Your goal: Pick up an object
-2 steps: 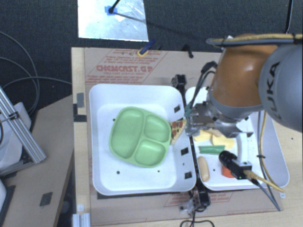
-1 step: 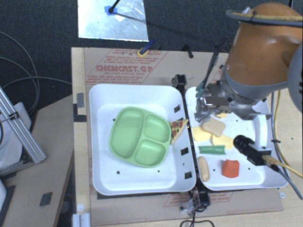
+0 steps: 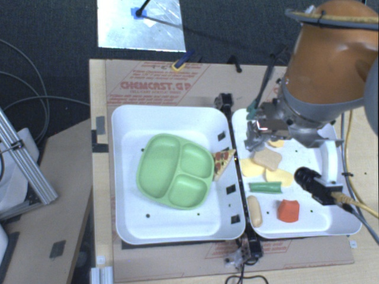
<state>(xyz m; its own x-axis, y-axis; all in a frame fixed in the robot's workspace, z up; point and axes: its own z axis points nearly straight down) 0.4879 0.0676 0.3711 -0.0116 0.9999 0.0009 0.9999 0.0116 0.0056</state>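
My gripper (image 3: pixel 256 139) hangs low over the far left part of the right bin (image 3: pixel 308 228), under the big grey and orange wrist. Just in front of it lie a tan bread slice (image 3: pixel 268 159), a pale yellow piece (image 3: pixel 251 169) and a second yellow piece (image 3: pixel 279 177). Nearer the front are a green pod (image 3: pixel 265 187), a tan roll (image 3: pixel 254 210) and a red block (image 3: pixel 289 210). Nothing shows held in the gripper. The wrist hides the bin's far side.
The left bin (image 3: pixel 172 112) holds a green divided plate (image 3: pixel 174 170) with a pizza slice toy (image 3: pixel 222 160) beside it, near the wall shared by the bins. A metal sheet (image 3: pixel 142 16) lies beyond the bench.
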